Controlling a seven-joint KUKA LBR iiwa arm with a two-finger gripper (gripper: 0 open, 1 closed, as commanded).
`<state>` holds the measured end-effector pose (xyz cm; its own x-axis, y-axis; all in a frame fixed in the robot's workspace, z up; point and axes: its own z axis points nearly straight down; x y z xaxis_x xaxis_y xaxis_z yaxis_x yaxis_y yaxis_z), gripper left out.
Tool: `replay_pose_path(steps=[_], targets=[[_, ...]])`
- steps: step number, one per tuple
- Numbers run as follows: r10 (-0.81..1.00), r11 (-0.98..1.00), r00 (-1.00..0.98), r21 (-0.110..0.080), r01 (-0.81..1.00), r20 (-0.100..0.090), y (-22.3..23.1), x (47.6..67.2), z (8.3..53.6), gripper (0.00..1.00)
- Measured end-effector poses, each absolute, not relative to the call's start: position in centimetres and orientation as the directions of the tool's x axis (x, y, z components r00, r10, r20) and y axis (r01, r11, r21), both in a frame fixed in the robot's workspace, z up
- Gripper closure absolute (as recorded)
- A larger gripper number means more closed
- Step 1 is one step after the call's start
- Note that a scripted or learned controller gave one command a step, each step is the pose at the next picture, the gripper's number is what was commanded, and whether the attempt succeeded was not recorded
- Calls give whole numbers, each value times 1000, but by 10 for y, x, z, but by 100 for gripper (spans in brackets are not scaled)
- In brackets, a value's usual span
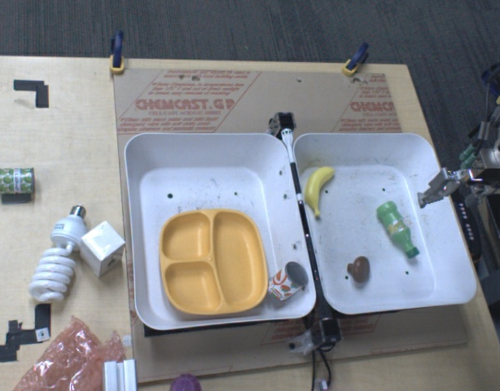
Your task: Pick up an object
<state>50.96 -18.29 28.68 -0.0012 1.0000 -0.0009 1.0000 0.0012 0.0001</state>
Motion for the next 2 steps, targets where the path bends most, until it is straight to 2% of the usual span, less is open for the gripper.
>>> replay_pose_path(steps=[1,2], targets=[[1000,-1,1,0,1000,0,-205,540,107,0],[1000,-2,2,3,1000,-2,-206,541,118,100]])
